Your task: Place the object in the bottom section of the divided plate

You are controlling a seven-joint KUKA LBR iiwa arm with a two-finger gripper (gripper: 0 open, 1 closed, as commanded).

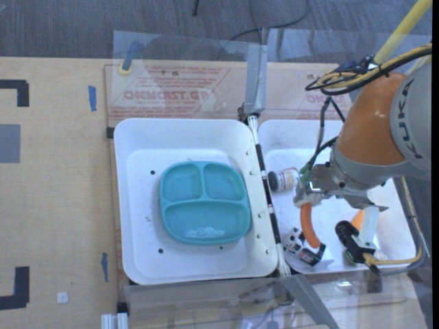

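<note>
**Two bins abreast, plate on the left**

The worktop [55, 184] carries two bins side by side, meeting along one edge. The plate [204, 201] sits in the middle of the left bin [130, 204], its two small sections to the back and its wide section [206, 226] to the front. In the right bin [288, 132], a bottle [285, 179] lies on its side by the left wall. A curved stick [309, 228] lies in front of it, with a spotted block [295, 240] just left of the stick's front end. The arm [374, 129] reaches over the right bin, with the gripper [306, 196] just right of the bottle, above the stick's back end.
</note>
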